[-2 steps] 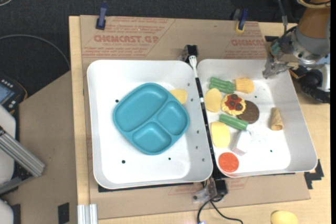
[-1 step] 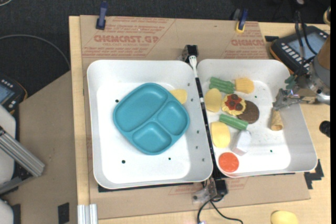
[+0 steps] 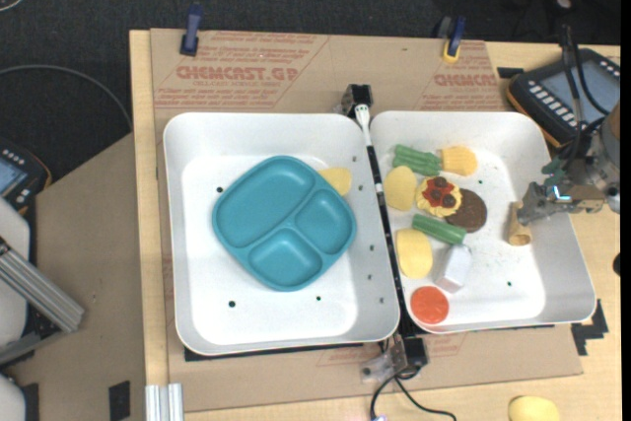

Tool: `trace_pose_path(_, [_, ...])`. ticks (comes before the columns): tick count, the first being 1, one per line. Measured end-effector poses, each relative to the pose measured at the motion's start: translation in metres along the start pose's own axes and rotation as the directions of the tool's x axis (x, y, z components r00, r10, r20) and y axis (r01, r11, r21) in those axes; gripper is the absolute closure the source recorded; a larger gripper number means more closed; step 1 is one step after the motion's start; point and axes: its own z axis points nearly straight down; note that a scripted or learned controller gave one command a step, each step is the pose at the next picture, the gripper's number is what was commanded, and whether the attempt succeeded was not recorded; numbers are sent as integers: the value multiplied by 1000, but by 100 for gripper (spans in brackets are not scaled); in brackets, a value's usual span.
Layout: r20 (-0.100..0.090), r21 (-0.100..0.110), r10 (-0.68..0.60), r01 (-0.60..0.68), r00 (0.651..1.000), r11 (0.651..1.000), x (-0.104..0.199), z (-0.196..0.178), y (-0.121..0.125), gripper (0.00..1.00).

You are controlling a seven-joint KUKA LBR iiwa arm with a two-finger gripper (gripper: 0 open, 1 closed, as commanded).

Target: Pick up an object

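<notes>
Two white bins are sitting before us — the left bin (image 3: 187,242) holding a teal plate (image 3: 284,222), the right bin (image 3: 537,296) holding toy food (image 3: 439,202). We are seeing the gripper (image 3: 537,204) hanging over the right bin's right side — whether it is gripping anything, we cannot tell

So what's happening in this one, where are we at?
A robot arm reaches in from the right, and its gripper sits low over the right bin, near that bin's right wall. Just below it lies a small tan piece. Nothing can be seen between its fingers. The other toy food is bunched at the bin's left side, with an orange disc near the front. The left bin holds a blue divided plate.
</notes>
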Motion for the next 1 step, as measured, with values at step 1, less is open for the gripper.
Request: trace_pose_path(1, [1,6,6,-6,1000,1000,-48,42,0,100])
